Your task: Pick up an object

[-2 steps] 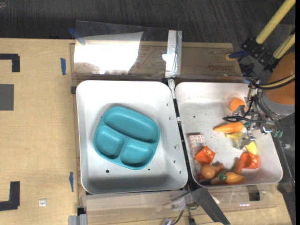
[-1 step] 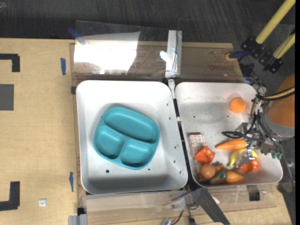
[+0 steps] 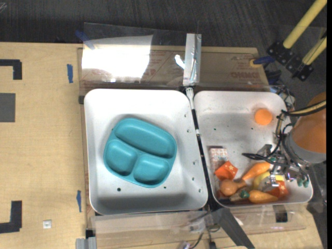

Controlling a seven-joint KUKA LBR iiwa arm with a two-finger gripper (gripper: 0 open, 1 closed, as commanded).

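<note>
camera view: the gripper [image 3: 275,165] hangs over the right bin [image 3: 228,108]'s lower right corner, above a heap of toy food, where an orange carrot [image 3: 255,170] lies slanting up to the right. whether it is gripped cannot be told. an orange ball [image 3: 263,116] sits apart near the top; a teal divided tray [image 3: 140,151] lies in the left bin [image 3: 104,108].

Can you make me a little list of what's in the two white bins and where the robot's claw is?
left bin: one teal tray with three sections
right bin: orange ball near the far side; small printed packet; heap of orange and red toy food at the near side
gripper: low over the heap, on its right
holding anything: cannot tell
</note>
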